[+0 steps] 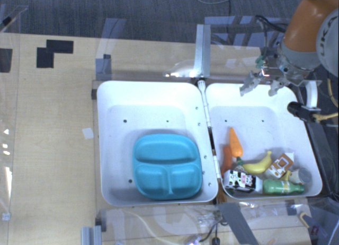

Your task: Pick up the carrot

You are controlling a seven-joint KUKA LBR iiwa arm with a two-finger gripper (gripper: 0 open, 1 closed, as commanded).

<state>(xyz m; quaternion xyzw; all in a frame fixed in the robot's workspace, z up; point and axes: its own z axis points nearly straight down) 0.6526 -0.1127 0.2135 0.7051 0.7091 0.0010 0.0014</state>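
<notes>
The orange carrot point(233, 142) lies in the right bin point(265, 116), near its left wall, with its pointed end toward the back. My gripper point(261, 86) hangs above the bin's back rim, well behind and to the right of the carrot. Its two fingers are spread apart with nothing between them.
Near the carrot in the right bin's front lie a banana point(258, 164), a green bottle point(283, 187), a black-and-white box point(242, 180) and a small carton point(280, 164). The left bin point(122, 116) holds a blue divided tray point(167, 165). A metal post point(201, 53) stands behind the bins.
</notes>
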